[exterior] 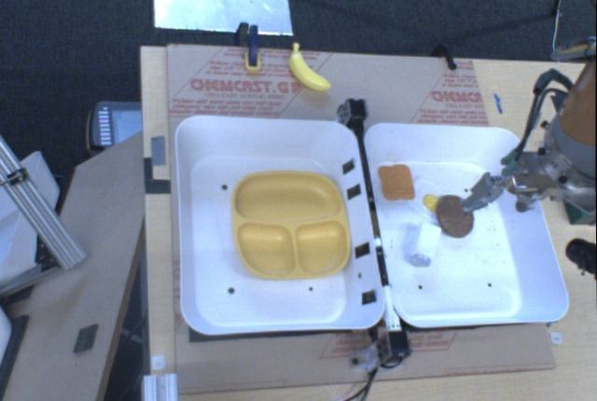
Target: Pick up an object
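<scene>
Two shallow white bins sit side by side on a bench, seen from above at a slant.

Nearest the camera, the front parts of both bins are bare white. A little further back, the left bin (201,203) holds a yellow tray (286,224) with three compartments, lying flat in the middle.

In the right bin (522,278), a small clear object (422,245) lies near the centre, too pale to identify. Just behind it rests a brown disc (454,218), with a small yellow piece (430,201) beside its left edge. Further back and to the left lies an orange-brown square (396,182).

The arm (571,138) reaches in from the right. Its gripper (480,191) hangs low over the right bin, tip just above the disc's right edge. Whether its fingers are spread or closed, or touching the disc, cannot be made out.

Beyond the bins, on a cardboard sheet, lie a banana (308,72) and a clamp (250,47).
</scene>
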### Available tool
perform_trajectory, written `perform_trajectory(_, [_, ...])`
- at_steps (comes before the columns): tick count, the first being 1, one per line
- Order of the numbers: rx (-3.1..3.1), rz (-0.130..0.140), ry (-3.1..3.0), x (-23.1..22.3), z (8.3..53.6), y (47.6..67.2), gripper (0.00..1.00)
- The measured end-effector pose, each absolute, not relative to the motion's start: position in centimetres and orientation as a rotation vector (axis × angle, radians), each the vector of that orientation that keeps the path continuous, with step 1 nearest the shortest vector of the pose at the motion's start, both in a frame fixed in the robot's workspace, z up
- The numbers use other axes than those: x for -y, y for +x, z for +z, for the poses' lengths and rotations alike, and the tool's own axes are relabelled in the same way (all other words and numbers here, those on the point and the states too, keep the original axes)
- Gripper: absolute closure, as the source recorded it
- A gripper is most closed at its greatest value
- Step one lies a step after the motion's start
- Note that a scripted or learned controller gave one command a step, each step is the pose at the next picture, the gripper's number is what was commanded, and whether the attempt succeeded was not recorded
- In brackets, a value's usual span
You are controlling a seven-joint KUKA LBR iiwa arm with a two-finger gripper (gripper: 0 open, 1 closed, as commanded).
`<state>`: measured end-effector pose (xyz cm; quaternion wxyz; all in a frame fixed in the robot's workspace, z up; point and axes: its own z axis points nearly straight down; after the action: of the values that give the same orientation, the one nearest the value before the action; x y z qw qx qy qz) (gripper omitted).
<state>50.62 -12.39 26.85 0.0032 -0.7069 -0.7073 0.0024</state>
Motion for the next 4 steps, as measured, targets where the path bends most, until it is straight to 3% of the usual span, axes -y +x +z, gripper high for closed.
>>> perform_trajectory(1, [2.226, -0.001, -2.220, 12.4, 27.3, 50.8, 0.00])
perform_trajectory(4, [2.222, -0.006, -2.223, 12.0, 10.9, 51.1, 0.00])
